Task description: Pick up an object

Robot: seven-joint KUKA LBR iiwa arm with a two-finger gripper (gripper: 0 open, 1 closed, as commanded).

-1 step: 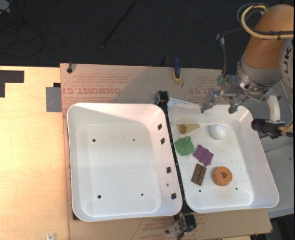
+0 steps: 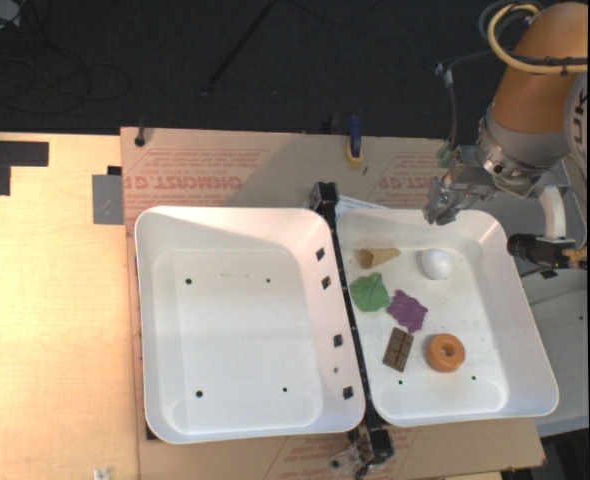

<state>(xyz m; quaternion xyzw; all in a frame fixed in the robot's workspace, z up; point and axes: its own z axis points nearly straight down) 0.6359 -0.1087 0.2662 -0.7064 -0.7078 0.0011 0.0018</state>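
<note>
My end effector (image 2: 443, 208) hangs over the far rim of the right bin (image 2: 523, 313), near its back corner, and I cannot tell how it is set; nothing shows in it. My grey arm (image 2: 535, 78) with its orange band rises behind it at the right. Nearest below lies a white ball (image 2: 436, 263), with a tan cone (image 2: 377, 257) to its left. Further toward the front sit a green lump (image 2: 369, 292) and a purple piece (image 2: 408, 310) just beside each other, then a brown chocolate bar (image 2: 399, 349) and a brown doughnut (image 2: 445, 352). The left bin (image 2: 165, 268) adjoins the right one. Both rest on cardboard (image 2: 225, 173) on the counter (image 2: 45, 318).
</note>
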